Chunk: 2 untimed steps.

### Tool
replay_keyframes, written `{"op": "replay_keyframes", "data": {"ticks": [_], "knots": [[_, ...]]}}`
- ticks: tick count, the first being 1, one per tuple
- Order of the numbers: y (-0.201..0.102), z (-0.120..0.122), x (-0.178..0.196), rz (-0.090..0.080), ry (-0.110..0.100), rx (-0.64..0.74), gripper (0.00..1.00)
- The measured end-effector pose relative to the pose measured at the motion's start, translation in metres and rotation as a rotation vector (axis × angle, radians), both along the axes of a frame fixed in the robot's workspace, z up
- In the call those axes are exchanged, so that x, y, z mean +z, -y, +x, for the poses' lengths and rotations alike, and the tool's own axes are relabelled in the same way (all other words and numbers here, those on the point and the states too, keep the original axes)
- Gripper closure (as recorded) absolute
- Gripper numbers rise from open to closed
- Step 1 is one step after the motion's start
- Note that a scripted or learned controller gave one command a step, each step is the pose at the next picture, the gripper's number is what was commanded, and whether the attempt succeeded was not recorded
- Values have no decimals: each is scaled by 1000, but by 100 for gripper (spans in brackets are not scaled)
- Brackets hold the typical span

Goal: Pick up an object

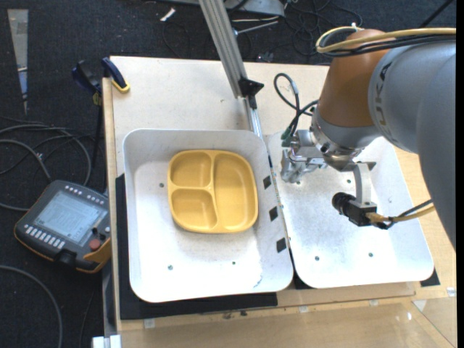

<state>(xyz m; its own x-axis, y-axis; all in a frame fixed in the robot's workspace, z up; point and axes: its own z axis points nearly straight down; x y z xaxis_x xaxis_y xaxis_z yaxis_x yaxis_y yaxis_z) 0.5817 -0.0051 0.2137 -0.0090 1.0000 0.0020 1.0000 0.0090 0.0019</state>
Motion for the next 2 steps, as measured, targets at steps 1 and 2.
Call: {"op": "replay_keyframes", "data": {"ticks": [1, 2], "knots": [[-45, 13, 12, 0, 1, -1, 100], [-100, 22, 9, 0, -1, 0, 100]]}}
